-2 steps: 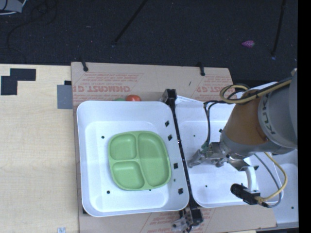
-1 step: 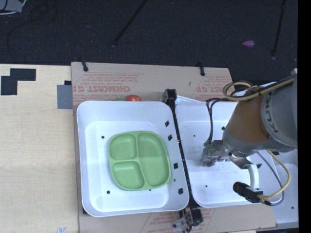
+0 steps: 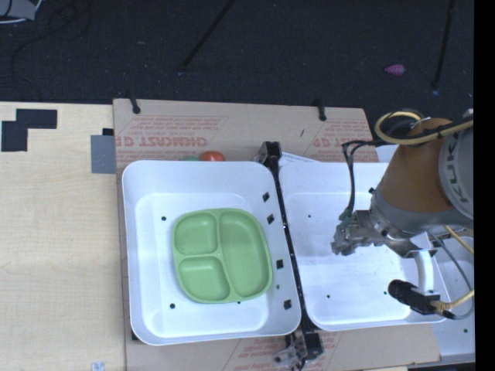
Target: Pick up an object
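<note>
Saw a green divided plate (image 3: 223, 255) lying flat in the middle of the left bin (image 3: 147, 184), probably the thing to lift. Found the gripper (image 3: 346, 238) low over the middle of the right bin (image 3: 325, 300), well apart from that plate, so badly placed for grabbing it; could not tell whether clenched or released. Noted something small and red (image 3: 211, 157) just past the left bin's far edge.

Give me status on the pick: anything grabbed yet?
Done: nothing picked. The green divided plate lies flat in the left bin. In hand: the end effector is over the right bin, away from the plate. Left: the whole grasp and lift.
</note>
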You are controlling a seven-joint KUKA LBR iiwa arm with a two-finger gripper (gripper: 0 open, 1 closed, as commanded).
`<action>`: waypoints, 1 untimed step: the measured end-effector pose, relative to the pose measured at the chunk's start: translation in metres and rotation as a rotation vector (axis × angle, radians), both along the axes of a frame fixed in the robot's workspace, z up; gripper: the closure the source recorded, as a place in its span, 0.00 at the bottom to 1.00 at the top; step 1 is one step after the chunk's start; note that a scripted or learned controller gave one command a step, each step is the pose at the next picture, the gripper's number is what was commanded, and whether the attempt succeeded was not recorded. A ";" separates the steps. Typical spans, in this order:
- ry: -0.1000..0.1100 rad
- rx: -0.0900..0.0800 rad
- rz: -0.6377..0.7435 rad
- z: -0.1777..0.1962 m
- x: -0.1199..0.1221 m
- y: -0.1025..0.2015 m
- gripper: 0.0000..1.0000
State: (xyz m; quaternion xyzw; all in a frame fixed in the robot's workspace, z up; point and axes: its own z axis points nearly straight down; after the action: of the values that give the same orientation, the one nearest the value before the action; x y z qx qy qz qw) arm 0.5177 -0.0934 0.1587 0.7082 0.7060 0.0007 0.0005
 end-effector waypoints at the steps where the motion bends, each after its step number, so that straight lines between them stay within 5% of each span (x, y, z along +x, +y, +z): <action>1: -0.001 -0.001 -0.005 0.053 -0.005 -0.010 1.00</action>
State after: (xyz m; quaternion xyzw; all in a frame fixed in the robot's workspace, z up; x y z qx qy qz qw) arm 0.5126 -0.1035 0.2114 0.7099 0.7043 0.0006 0.0010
